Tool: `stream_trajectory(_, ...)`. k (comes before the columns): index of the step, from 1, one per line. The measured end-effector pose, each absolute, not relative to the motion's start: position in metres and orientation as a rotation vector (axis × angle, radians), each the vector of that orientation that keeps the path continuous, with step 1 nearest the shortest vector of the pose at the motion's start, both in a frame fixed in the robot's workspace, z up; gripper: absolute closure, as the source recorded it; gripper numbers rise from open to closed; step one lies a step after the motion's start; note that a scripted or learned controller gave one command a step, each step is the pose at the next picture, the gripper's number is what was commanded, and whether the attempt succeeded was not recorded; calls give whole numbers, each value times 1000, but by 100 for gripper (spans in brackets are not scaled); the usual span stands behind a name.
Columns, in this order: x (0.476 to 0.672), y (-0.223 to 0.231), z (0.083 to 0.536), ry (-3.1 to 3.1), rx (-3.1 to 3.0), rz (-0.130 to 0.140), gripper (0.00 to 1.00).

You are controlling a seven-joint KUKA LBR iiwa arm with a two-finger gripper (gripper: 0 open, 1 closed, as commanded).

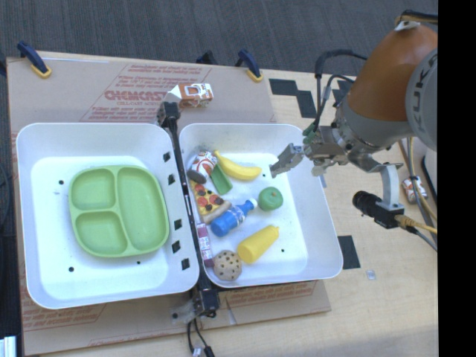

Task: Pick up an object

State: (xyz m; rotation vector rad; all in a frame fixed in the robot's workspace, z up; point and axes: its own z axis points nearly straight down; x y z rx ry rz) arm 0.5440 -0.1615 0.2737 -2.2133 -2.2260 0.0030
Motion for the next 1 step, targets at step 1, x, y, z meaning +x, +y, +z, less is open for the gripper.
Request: stream_trajectory(1, 479, -159, 148, -2225, -2211, 5, 0)
